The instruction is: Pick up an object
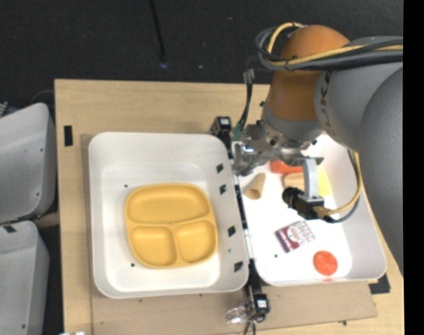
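Observation:
The arm's orange band and grey wrist hang over the back of the right bin (365,257). The gripper (267,160) sits low at that bin's back left corner, its fingers hidden under the wrist body. Just below it lies a tan cone-shaped piece (255,185). A red-orange object (285,166) and a yellow one (323,183) peek out from under the wrist. Farther forward lie a small maroon-and-white packet (295,236) and a round orange disc (325,262).
The left bin (107,187) holds a yellow three-compartment tray (171,224). A black cable fitting (299,201) dangles from the wrist over the right bin's middle. Small clips line the wall between the bins. The wooden bench (128,103) frames both bins.

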You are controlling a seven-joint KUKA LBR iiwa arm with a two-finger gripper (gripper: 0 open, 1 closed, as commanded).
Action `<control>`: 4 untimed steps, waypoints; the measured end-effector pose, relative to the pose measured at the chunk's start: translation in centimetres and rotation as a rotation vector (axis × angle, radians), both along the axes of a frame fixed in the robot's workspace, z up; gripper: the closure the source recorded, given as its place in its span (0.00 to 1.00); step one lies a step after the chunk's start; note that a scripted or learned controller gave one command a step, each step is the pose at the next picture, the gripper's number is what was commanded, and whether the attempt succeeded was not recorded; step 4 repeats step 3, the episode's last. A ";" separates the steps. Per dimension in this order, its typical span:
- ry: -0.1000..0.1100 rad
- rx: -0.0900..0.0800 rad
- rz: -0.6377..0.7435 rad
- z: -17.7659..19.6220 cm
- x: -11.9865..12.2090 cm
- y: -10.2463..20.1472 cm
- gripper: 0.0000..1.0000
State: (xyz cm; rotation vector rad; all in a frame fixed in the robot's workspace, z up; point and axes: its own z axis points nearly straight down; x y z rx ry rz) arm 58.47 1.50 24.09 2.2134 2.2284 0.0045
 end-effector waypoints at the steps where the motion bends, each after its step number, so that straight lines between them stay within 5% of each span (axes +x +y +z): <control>1: 0.000 0.000 0.000 -0.5 3.9 4.8 1.00; 2: 0.000 -0.003 -0.004 -0.7 5.9 6.6 1.00; 3: 0.002 -0.004 -0.003 -0.7 5.8 6.5 0.00; 4: 0.002 -0.004 -0.003 -0.7 5.8 6.5 0.00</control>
